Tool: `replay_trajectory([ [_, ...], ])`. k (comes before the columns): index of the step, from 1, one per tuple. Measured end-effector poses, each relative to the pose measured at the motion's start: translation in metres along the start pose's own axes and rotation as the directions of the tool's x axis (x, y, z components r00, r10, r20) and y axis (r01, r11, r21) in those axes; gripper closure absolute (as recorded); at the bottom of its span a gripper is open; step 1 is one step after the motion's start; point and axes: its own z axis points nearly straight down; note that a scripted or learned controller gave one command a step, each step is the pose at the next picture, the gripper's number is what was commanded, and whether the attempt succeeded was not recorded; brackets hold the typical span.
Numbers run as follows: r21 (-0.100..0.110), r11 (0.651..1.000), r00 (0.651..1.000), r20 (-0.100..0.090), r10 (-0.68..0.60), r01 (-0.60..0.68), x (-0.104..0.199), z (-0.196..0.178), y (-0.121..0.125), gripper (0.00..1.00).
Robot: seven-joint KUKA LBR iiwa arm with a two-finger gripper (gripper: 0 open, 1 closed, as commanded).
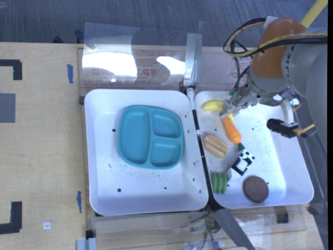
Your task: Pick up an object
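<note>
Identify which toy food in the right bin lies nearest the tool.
The orange carrot, just below the tool; the yellow banana sits slightly further left.

The arm (307,61) runs off the right edge; the gripper (230,107) hides part of the banana (212,106).

We see two glossy white plastic bins (104,155), the left one holding a smooth, matt teal divided plate (151,137). The bench (36,155) looks like pale wood (plywood, perhaps), and the brown disc (255,188) looks rough.
</note>
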Motion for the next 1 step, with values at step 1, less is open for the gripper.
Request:
replay_trajectory([
  [1,-0.011,0.983,0.983,0.002,0.183,-0.183,0.0626,-0.079,0.0166,1.0],
])
